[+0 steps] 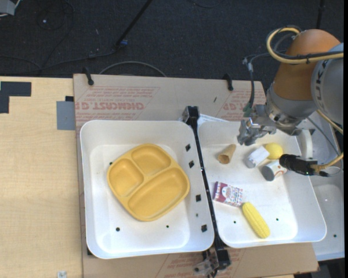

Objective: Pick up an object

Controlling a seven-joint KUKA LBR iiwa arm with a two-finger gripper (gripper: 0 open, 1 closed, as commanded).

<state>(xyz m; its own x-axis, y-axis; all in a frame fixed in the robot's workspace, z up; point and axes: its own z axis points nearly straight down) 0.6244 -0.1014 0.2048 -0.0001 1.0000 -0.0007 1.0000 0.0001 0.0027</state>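
Gripper (250, 133) hangs over the right bin (313, 225), near its back edge; fingers point down, w/ nothing seen between them. Can't tell if they're spread or pressed together, too small and dark at this angle. Arm (304, 68) comes in from the right, orange band above the wrist.

Right bin holds the loose stuff. Cone (225, 153) lies just below-left of the gripper, apart from it. White cylinder (257, 156) sits to the right of the cone, w/ a yellow ball (273, 150) touching or just beside it. Grey cylinder (271, 170) is near those, toward the front. Red-and-white packet (228, 194) lies flat near the divider, front half of the bin. Corn (256, 219) lies just beside the packet, closer to the front edge, on a slant.

Left bin (98, 225) has a yellow tray (148, 181) w/ three compartments, roughly centred, well apart from the gripper.
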